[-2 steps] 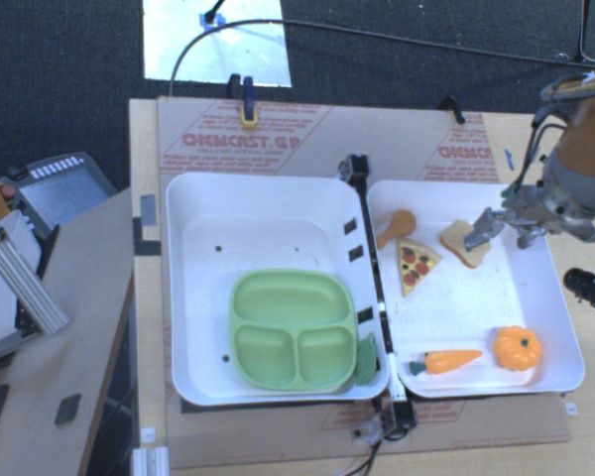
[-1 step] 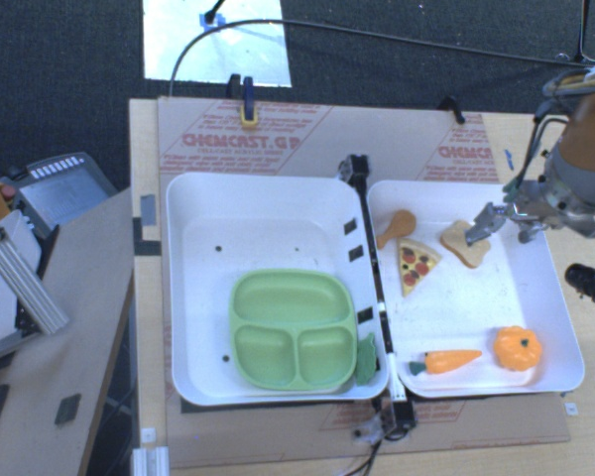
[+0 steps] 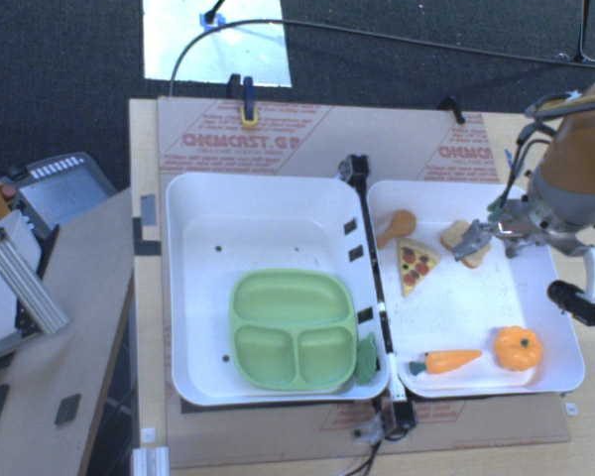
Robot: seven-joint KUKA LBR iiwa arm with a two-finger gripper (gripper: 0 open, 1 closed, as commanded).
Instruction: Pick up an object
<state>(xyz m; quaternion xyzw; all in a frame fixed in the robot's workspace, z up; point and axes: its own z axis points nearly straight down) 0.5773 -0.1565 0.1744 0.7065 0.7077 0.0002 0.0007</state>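
In the camera view, on the right side of the bench, the arm (image 3: 575, 152) reaches in over the far right part of the right bin (image 3: 550, 310). Its gripper (image 3: 473, 245) hangs low at the far end of that bin, right at a tan toast-like piece (image 3: 460, 234). The metal tips overlap that piece, but whether it sits between them or merely lies under them cannot be told, and how wide the gripper stands cannot be told either.

Just left of the toast piece lies a tan drumstick (image 3: 393, 228), close to the divider between the bins. Near to that, a pizza slice (image 3: 415, 265) points toward the near edge, apart from both the drumstick and the toast. At the near end of the right bin a carrot (image 3: 446, 361) lies lengthwise, its green end toward the left wall. An orange pumpkin (image 3: 517, 348) sits just beside the carrot's tip, on the right.

The left bin (image 3: 193, 266) holds a green divided plate (image 3: 295, 328) in its near half, set toward the right wall. A small green thing (image 3: 365, 361) lies against the plate's near right corner; what it is cannot be made out.

Beyond the bins, on the far side, a yellow clamp (image 3: 248, 107) grips the cardboard sheet (image 3: 307, 137) under the bins.
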